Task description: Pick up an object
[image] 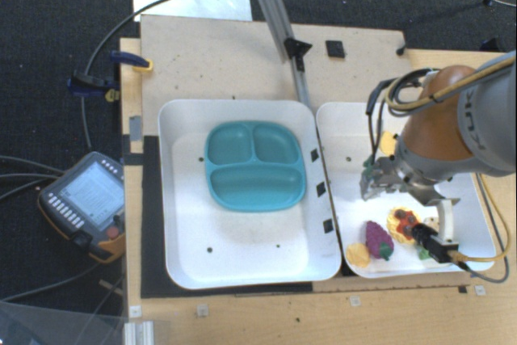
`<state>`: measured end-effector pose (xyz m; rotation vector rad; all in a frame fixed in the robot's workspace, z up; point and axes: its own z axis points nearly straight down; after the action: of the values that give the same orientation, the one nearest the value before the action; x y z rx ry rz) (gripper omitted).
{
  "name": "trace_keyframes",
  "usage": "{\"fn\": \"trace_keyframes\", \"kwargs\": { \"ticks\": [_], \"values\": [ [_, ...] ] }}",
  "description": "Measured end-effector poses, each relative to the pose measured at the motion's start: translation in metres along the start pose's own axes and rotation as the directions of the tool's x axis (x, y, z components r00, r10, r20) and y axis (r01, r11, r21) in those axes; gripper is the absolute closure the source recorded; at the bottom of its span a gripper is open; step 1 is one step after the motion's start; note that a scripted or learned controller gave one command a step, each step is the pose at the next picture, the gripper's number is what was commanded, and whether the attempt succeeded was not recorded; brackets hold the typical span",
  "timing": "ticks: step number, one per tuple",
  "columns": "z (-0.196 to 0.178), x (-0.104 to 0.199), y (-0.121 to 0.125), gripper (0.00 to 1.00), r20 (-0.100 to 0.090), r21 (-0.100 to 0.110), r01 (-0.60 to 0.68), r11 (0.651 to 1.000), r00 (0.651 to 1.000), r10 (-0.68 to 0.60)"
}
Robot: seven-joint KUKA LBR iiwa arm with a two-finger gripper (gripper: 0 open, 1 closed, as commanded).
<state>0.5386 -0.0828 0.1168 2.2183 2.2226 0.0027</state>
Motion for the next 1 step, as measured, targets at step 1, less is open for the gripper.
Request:
{"fn": "trace_keyframes", "kwargs": {
  "ticks": [1],
  "values": [
    [-0.0625, -0.0055, -0.0008, 1.0, 0.001, -0.005, 0.002, 1.0, 1.0, -0.002]
  ]
}}
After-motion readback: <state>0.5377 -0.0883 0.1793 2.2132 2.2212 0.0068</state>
